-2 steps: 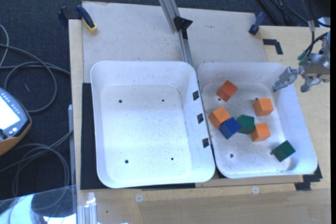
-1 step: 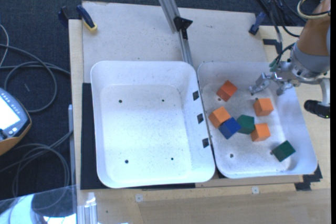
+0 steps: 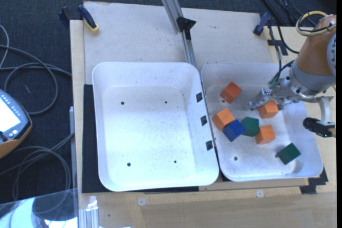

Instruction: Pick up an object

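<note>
Nearest me, at the front of the right bin (image 3: pixel 235 171), a dark green cube (image 3: pixel 289 153) lies by itself, turned a little askew and well apart from the others. It looks the easiest taker: open floor on every side, flat faces to press against.

A step further in sits a tight knot of blocks. A blue cube (image 3: pixel 233 130) touches an orange cube (image 3: pixel 224 117) behind it and a second green cube (image 3: pixel 249 126) to its right, and another orange block (image 3: pixel 265 134) lies just beside that one. These all look like small painted wooden or hard plastic cubes: light, stiff, not fragile, a bit slick on the faces. I'd guess any of them wants a pinch across two opposite flat sides, not corner to corner, or it may squirt out. The crowded ones leave little room for a finger to slip down between.

Beyond that, the end effector (image 3: pixel 265 100) is low over the bin, at the left edge of an orange cube (image 3: pixel 269 109) which seems to be the one it is after. From here I cannot tell how it is set, or whether that cube is gripped or merely touched.

Further back one more orange cube (image 3: pixel 231 92) rests alone. The left bin (image 3: pixel 107 83) lies alongside, and the grey arm (image 3: pixel 314 64) with its orange band comes in over the desk (image 3: pixel 133 29) from the right.
</note>
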